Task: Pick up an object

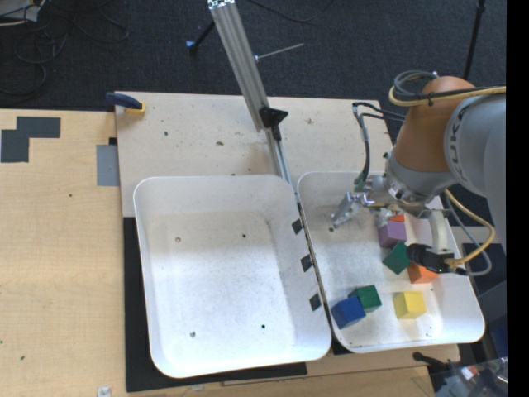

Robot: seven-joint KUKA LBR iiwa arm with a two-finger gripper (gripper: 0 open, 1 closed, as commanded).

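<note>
Rightward, pincer mid-bin, blocks nr edges

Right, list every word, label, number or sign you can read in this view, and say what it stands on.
None: nothing here reads as text.
Checkered black-and-white tag at the top of the slanted metal rail: a pattern, no letters.
Coloured blocks in the right bin: plain faces.
Left bin: dark specks, no print.

A slanted aluminium pole rises behind the bench, near a blue-and-yellow clamp.
</note>
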